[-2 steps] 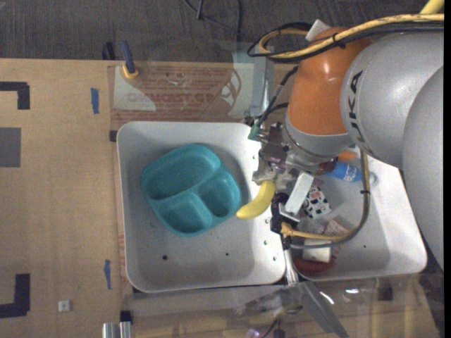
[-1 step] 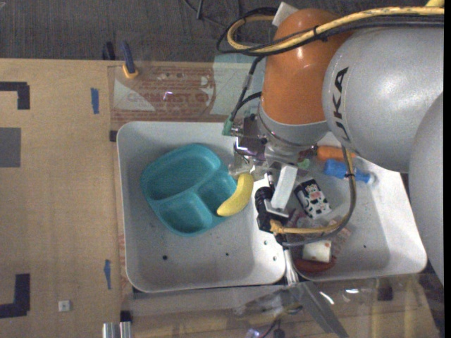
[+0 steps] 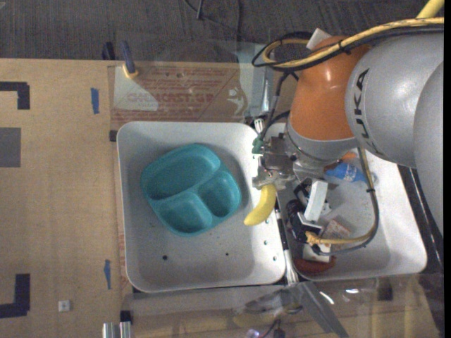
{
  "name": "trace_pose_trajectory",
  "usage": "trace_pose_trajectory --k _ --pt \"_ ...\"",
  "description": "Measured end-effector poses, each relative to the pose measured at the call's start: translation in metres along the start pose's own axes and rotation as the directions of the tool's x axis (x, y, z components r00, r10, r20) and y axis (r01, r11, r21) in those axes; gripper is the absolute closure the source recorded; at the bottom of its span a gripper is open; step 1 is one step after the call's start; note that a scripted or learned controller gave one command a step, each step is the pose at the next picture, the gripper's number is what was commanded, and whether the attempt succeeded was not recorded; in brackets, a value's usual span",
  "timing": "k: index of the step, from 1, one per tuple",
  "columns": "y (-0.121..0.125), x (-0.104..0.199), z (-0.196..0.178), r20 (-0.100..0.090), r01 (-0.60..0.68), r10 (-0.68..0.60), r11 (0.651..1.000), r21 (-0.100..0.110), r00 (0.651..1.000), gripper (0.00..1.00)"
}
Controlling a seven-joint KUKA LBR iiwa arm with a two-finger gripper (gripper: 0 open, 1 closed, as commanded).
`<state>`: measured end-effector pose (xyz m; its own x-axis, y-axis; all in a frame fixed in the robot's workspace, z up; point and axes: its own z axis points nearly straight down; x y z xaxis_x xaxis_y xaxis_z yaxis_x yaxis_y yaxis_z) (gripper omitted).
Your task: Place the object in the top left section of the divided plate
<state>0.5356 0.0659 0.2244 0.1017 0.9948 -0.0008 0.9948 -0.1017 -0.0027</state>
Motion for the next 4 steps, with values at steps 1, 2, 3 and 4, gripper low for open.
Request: trace_pose_trajectory --k 1,2,3,4 --pt "-0.028 0.059 -0.046 -0.001 0.059 -0.059 0.998 -0.002 0.998 1.0" --pt "0.035 0.026 -0.016 0.0 0.06 -0.06 0.998 -0.004 0.998 1.0" --pt "0.007 0.042 -0.004 -0.001 0.226 -0.226 0.974 0.0 0.974 1.0" --pt "0.024 0.02 -0.015 0.002 0.479 -0.479 0.878 -0.006 0.878 1.0"
